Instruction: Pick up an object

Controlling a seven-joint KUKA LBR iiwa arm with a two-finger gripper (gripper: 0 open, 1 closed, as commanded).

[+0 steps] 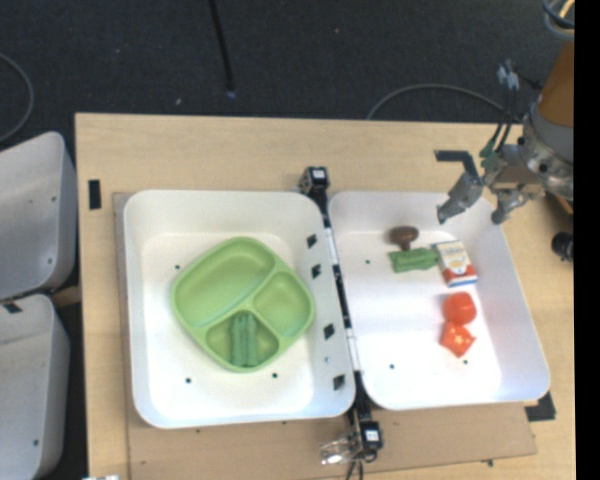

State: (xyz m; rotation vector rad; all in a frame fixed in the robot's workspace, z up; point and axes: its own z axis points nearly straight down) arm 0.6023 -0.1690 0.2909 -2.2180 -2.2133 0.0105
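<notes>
In the right bin [500, 368] lie a brown rounded piece [404, 235], a green flat block [414, 260], a small white and red carton [455, 264] and two red pieces [461, 309] [457, 340]. My gripper [478, 208] hangs over the bin's far right corner, just beyond the carton. It is open, its two fingers spread apart with nothing between them. The nearer dark finger [453, 206] points down toward the brown piece without touching it.
The left bin [150, 388] holds a green divided plate [242, 303] with a green stick [242, 340] in its front compartment. A black hinge strip [335, 298] runs between the bins. The arm's wrist [545, 148] comes in at the upper right.
</notes>
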